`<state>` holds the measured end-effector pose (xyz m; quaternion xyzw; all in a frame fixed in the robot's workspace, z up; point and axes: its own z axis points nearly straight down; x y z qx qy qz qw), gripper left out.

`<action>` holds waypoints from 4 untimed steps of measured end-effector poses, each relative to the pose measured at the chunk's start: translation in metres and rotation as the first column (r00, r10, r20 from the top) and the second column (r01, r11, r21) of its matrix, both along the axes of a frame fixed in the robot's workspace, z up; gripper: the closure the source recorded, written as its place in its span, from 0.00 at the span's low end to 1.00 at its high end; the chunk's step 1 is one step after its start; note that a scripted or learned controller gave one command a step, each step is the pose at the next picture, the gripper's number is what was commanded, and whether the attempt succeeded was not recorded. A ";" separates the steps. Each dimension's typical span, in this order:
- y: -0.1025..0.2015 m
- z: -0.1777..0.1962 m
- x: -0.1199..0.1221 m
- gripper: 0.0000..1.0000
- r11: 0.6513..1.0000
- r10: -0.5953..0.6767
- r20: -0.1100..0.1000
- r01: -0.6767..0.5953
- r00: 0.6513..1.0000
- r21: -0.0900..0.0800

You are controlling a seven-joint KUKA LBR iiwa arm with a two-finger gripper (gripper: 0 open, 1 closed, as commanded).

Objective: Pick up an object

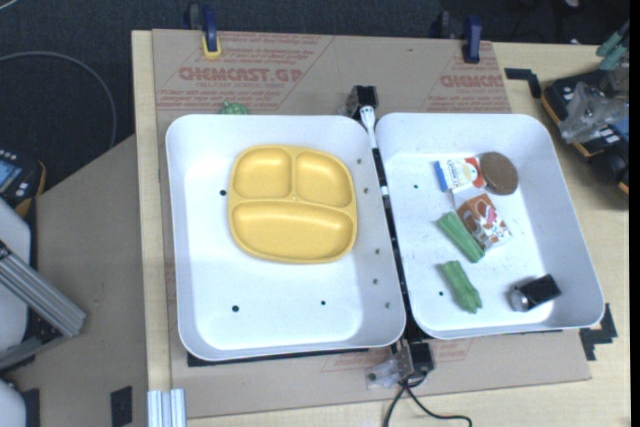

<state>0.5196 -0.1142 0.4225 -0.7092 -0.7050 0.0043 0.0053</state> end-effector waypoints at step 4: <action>-0.063 0.007 -0.041 1.00 1.000 0.003 0.003 -0.003 1.000 0.001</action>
